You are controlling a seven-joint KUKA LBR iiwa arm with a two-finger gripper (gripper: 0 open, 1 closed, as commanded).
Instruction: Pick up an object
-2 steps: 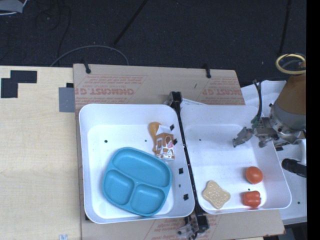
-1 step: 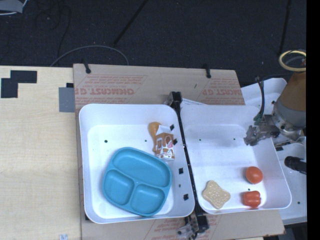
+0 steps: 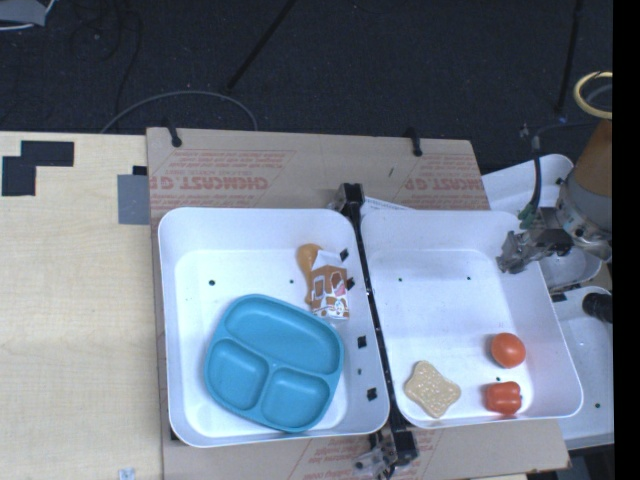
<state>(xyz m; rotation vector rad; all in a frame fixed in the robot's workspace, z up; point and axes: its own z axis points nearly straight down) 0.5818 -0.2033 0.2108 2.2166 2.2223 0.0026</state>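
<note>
My two-finger gripper [image 3: 512,250] sits at about three o'clock of the scene, over the right rim of the right shallow white plastic bin [image 3: 455,236]; from here it is too small and dark for me to tell its state, and I see nothing held in it. I count two bins side by side. The right one holds three things: one round red-orange tomato-like ball [image 3: 508,349] toward four o'clock, one red pepper-shaped toy [image 3: 503,397] just below it, near but apart, and one tan toast-shaped slice [image 3: 432,388] at the bin's six o'clock edge. The left shallow white plastic bin [image 3: 190,238] also holds three: one blue three-compartment plastic tray [image 3: 273,362] low in the bin, one small white-and-brown printed packet [image 3: 329,293] at the tray's one o'clock, and one orange-brown curved piece [image 3: 308,258] just above the packet. The cardboard sheet [image 3: 300,173] under the bins carries red printed lettering, upside down, too faint to read surely.
</note>
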